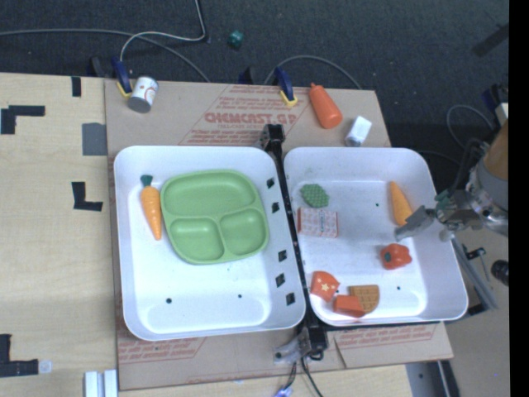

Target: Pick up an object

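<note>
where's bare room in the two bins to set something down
Left bin: the wide strip below the green tray. Right bin: the middle, between the pink square and the orange carrot. Crowded: its lower edge, around the cracker and the red pepper by the gripper.

Single fixed camera, mounted above the bench and looking down at a slant, far enough back that both white bins fit whole: left bin [132, 246] and right bin [430, 222] sit side by side mid-frame on the cardboard sheet [240, 114]. Top of the frame takes in a strip of dark floor [347, 15] with cables beyond the bench, and the left takes in the wooden benchtop [50, 222]. The arm [488, 193] enters from the right edge, with no second view to overlap.
</note>
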Robot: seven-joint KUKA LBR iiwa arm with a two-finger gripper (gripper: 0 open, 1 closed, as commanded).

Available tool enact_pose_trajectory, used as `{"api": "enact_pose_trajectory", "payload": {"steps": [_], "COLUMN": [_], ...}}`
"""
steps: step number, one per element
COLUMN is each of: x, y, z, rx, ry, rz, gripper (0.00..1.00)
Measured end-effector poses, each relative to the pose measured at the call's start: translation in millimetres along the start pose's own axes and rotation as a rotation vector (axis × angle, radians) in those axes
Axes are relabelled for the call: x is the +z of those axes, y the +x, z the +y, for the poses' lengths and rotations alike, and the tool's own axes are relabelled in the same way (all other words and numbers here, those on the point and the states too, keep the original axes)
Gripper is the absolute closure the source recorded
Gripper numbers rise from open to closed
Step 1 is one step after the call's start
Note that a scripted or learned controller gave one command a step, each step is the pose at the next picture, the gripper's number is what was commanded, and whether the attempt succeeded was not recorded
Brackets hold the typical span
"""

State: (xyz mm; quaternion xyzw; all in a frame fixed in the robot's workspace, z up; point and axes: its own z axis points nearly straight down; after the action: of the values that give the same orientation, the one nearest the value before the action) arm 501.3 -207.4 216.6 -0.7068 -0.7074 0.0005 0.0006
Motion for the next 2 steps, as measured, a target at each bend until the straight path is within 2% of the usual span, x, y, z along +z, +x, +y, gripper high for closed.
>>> {"api": "enact_pose_trajectory", "payload": {"steps": [1,2], "x": [119,130], "y": [-1,38], "z": [53,8], "rx": [-0.001,0.0], "ry": [0.002,-0.008], "rz": [0.001,-0.004], "gripper": [0.0,0.0]}}
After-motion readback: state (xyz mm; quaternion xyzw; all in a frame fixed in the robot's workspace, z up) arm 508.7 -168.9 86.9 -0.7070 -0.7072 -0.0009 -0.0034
